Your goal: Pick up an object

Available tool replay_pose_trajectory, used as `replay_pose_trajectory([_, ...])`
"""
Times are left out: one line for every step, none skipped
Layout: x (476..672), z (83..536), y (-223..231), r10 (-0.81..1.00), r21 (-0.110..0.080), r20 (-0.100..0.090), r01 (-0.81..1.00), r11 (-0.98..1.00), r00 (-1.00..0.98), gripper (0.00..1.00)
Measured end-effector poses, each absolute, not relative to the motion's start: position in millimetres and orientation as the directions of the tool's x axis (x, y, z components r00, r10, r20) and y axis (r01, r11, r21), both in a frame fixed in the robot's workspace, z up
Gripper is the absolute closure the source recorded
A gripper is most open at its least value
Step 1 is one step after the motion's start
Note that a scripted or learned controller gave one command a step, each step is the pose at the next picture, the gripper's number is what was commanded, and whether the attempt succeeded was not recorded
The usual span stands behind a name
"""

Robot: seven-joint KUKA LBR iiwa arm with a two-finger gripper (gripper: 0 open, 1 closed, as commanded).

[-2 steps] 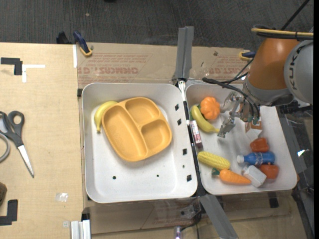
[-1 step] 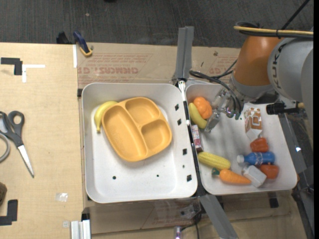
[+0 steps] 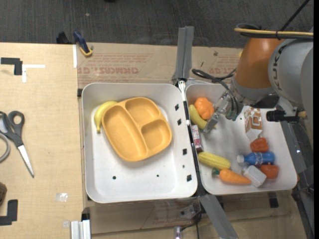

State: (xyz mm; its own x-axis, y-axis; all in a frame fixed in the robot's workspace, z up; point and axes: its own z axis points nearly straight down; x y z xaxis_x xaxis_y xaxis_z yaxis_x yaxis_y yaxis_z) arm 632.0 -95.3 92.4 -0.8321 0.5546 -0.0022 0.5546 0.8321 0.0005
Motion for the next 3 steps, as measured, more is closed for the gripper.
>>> replay_pose_trajectory([636.8, 92, -97, 0.742, 0.000, -0.003, 0.742, 0.670, -0.670, 0.00])
replay_pose_trajectory([636.9, 103, -97, 0.740, -0.002, -0.004, 0.740, 0.673, -0.673, 1.00])
replay_pose_trajectory([629.8, 192, -28, 0.853, 0.000, -0.002, 0.853, 0.522, -0.522, 1.00])
